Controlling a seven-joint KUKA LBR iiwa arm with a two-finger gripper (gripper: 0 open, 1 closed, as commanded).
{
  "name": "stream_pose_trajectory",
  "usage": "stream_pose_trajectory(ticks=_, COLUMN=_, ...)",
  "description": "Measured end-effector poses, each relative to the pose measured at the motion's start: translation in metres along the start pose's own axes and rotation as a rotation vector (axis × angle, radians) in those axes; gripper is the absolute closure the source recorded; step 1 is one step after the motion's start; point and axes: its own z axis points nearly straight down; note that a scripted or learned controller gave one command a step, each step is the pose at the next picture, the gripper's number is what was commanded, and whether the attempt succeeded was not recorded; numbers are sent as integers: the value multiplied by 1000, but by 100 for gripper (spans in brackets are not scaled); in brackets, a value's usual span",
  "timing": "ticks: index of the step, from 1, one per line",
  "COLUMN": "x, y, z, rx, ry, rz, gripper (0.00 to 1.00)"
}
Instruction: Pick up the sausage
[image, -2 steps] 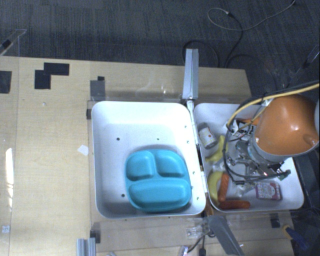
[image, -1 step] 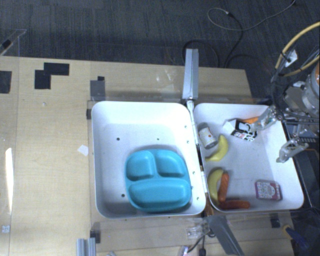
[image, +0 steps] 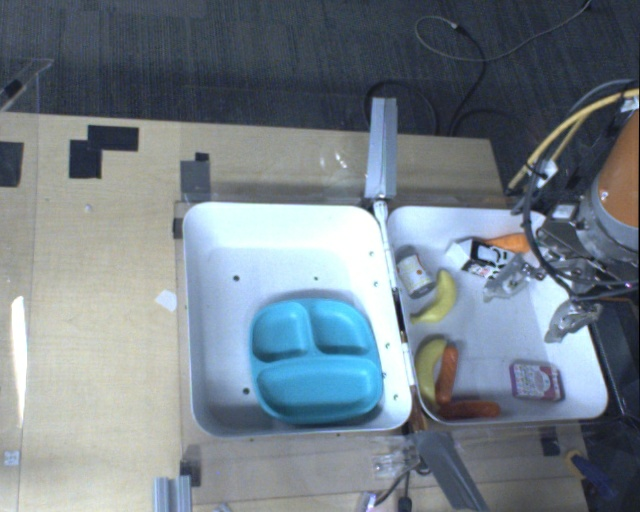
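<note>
Right bin, near edge: two smooth reddish sausages, one upright, one flat.
Left bin: glossy blue sectioned tray.
Gripper: metal fingers spread apart, gripping nothing.

Two bins sit side by side on the bench. The left bin holds a divided tray toward its near side. In the right bin, a can lies by the left wall, with a banana just to its right. Nearer the front, a second banana touches a sausage, another sausage lies along the front wall, and a small packet sits right of them. The gripper is above the bin's right half
</note>
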Motion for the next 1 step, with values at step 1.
stream_pose_trajectory(ticks=1, x=9, y=4, z=151, rx=-3, ry=1, rz=-334, gripper=0)
